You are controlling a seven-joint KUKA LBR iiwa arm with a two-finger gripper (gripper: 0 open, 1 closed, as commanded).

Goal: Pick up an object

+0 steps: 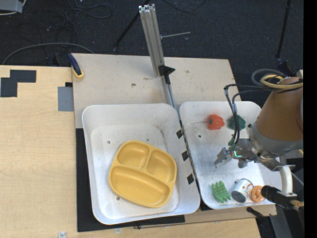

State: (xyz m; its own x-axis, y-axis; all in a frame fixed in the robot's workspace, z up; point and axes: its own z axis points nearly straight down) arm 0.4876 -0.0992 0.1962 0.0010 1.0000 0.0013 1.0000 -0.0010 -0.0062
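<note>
Nearest the camera, front of the right bin (pixel 195 182): green ridged toy (pixel 220 191), then a small silver can (pixel 240 190) on its side with an orange piece (pixel 256 193) just beside it, hard against the front wall. Any of these counts as the object to pick.

Mid-bin: gripper (pixel 224 156) hangs above bare floor, fingers look spread, nothing between them. Arm (pixel 280 118) comes in from the right and covers the bin's right side.

Further back: red-orange tomato-like toy (pixel 215 122) sits alone; a dark green object (pixel 237 122) is partly hidden behind a cable.

Left bin (pixel 94 133) has a yellow divided plate (pixel 143 173), well apart from the gripper.

Risks, my read:
- Straight descent from here closes on nothing, since no object is under the fingers.
- Can and orange piece are crowded against the wall; a finger could hit the rim or shove one into the other.
- Round tomato may roll out when pinched.
- Cable near the green object could snag.
</note>
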